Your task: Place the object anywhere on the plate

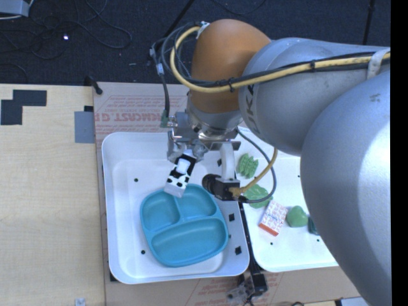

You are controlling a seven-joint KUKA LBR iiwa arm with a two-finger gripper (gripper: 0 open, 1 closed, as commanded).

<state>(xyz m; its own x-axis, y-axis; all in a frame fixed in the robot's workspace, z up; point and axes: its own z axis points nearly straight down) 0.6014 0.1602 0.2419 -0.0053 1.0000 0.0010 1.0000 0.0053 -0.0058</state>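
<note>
The gripper (191,153) hangs over the left bin (121,171), right above the top edge of the blue plate (185,228); can't tell whether it has hold of anything. A black-and-white block (180,174) sits right under it, touching the plate's rim. Right bin (287,254) has green bits (247,166), a green lump (296,217) and a red-white box (273,217).

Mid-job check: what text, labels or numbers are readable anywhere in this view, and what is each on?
Cardboard sheet under the bins: large red stencilled letters, upside down and half hidden by the arm, too broken to read reliably.
Small white packet in the right bin: red print, too small to read.
Black-and-white pattern at the tool: a marker, no words.
</note>
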